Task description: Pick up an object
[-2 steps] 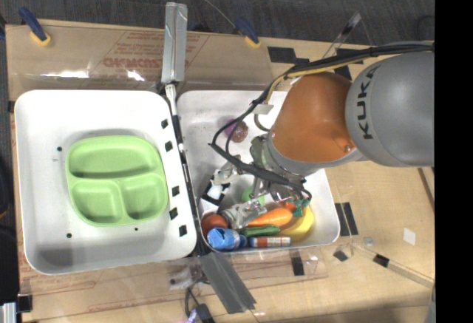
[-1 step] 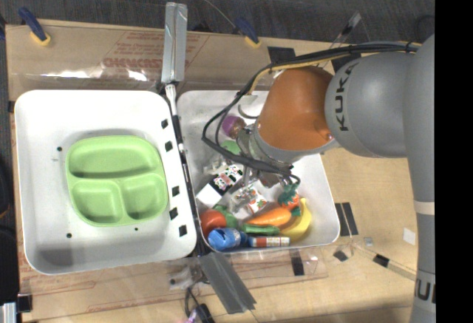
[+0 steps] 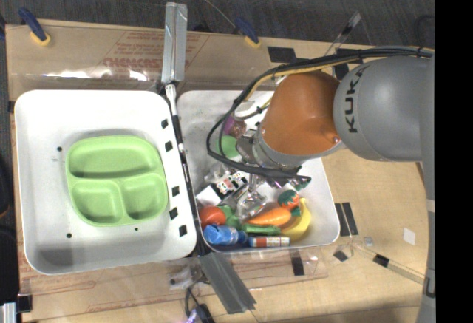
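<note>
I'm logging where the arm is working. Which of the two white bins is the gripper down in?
The right bin, the one holding the heap of small toys. The gripper is down among them. The left bin holds a green divided plate.

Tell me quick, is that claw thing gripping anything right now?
Gripper: cannot be told; it sits low over the toy pile in the right bin.

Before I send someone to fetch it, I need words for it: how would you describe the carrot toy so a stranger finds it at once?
Find the right-hand white bin, the one the grey arm reaches into, and look at the toy pile along its near edge. The carrot lies on its side there, against the yellow banana. It is the pile's only long orange piece with a green top.
</note>
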`<action>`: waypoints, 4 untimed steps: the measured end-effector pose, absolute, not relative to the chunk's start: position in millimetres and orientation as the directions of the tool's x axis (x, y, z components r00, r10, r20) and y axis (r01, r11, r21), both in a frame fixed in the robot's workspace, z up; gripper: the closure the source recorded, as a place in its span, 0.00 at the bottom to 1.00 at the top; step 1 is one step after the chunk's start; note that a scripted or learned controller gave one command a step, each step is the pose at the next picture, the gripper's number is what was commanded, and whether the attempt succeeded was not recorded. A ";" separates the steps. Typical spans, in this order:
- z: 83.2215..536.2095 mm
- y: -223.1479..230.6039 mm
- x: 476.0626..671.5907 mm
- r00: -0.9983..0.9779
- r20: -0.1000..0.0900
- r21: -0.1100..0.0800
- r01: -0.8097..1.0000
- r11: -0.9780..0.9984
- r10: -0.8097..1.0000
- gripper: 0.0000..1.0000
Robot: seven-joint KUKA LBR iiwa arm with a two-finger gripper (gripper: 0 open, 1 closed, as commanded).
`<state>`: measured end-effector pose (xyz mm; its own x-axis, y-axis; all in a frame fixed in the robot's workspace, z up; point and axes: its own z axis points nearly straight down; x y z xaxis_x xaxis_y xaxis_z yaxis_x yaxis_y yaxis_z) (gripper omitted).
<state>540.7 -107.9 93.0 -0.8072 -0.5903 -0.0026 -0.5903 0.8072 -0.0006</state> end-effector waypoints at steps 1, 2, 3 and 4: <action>92.8 -101.2 529.1 -0.797 -0.003 -0.001 -0.604 0.797 -0.604 0.00; 104.4 -98.8 531.9 -0.793 -0.008 -0.004 -0.609 0.793 -0.609 1.00; 119.3 -184.7 544.9 -0.718 -0.002 -0.002 -0.696 0.718 -0.696 1.00; 93.7 -119.9 556.2 -0.356 -0.002 -0.001 -0.935 0.356 -0.935 1.00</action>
<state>556.2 -119.9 93.7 -0.3558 -0.9346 -0.0024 -0.9346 0.3558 -0.0009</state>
